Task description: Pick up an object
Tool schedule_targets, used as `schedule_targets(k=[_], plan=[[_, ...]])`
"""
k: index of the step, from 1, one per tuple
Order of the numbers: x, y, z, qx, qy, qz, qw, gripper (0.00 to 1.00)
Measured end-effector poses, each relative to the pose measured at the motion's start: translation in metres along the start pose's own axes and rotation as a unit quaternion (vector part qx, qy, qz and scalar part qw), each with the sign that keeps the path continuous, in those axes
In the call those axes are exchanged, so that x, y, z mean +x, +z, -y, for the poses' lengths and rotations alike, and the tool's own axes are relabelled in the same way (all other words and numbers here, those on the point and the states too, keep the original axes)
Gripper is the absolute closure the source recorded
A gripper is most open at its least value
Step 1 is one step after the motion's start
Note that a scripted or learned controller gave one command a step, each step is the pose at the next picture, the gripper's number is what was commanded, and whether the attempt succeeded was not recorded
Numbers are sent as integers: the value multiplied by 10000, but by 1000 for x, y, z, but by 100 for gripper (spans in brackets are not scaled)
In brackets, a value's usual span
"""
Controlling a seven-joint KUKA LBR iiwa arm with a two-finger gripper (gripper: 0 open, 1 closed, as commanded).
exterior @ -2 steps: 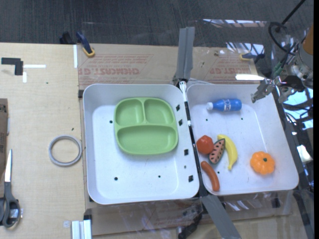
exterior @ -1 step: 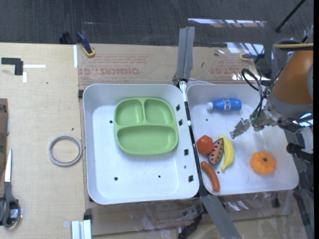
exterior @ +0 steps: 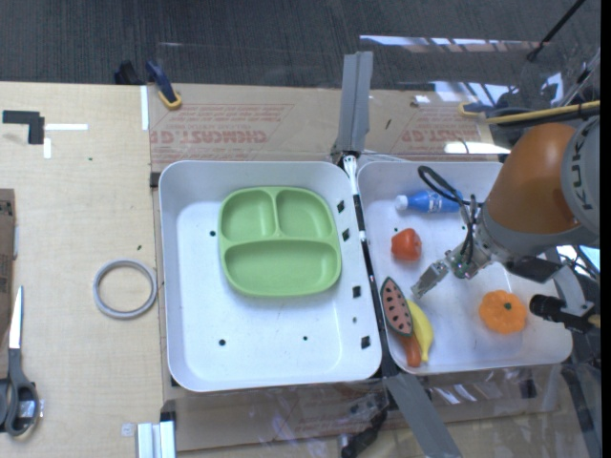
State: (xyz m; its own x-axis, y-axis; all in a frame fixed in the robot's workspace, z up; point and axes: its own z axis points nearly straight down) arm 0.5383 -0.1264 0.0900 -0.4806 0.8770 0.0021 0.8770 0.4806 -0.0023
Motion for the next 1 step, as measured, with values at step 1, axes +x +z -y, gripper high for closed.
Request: schedule_targets(k=[1], plan=[[13,0,-32,0,1316,6,9913,0]])
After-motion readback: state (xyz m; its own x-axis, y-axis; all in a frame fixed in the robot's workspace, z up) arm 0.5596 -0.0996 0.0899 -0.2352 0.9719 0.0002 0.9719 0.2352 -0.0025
